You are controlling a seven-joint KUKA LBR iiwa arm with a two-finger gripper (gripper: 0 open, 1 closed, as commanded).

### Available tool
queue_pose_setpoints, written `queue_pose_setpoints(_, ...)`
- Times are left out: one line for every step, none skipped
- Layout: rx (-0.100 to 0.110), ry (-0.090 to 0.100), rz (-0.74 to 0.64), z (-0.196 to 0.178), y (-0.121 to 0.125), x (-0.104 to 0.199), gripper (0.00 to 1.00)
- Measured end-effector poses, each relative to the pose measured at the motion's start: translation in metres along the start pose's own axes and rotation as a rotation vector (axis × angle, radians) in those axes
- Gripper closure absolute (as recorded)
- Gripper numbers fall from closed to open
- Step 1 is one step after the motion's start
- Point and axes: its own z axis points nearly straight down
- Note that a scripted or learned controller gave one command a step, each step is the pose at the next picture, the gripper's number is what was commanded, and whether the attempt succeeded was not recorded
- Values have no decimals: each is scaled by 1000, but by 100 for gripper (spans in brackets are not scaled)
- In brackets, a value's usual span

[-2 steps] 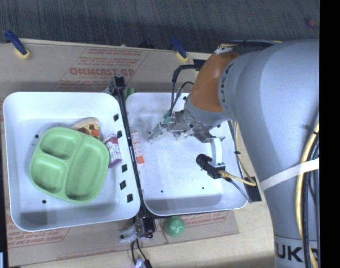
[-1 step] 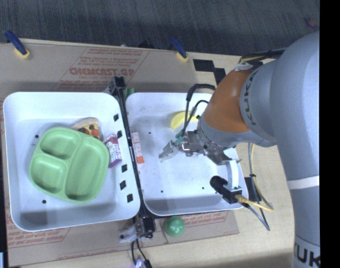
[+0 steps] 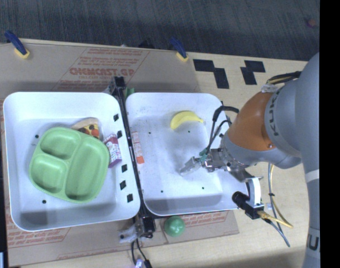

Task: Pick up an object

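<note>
A yellow banana (image 3: 186,119) lies in the far part of the right bin (image 3: 158,200). My gripper (image 3: 187,166) hangs low over the bare white floor of that bin, near its middle. It is in front of the banana and a little to its right, well apart from it. The grey arm with its orange band (image 3: 250,127) reaches in from the right over the bin's right wall. I see nothing on the floor under the gripper's tip.
The left bin (image 3: 19,110) holds a green divided plate (image 3: 69,163), a pizza-like piece (image 3: 90,127) behind it and a small purple-red packet (image 3: 114,151). A thin label (image 3: 138,149) lies by the divider. A green ball (image 3: 173,226) sits on the bench in front of the bins.
</note>
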Motion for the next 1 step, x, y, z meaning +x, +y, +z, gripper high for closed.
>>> queue_pose_setpoints(-2, 1, -2, -1, 41, -8, 0)
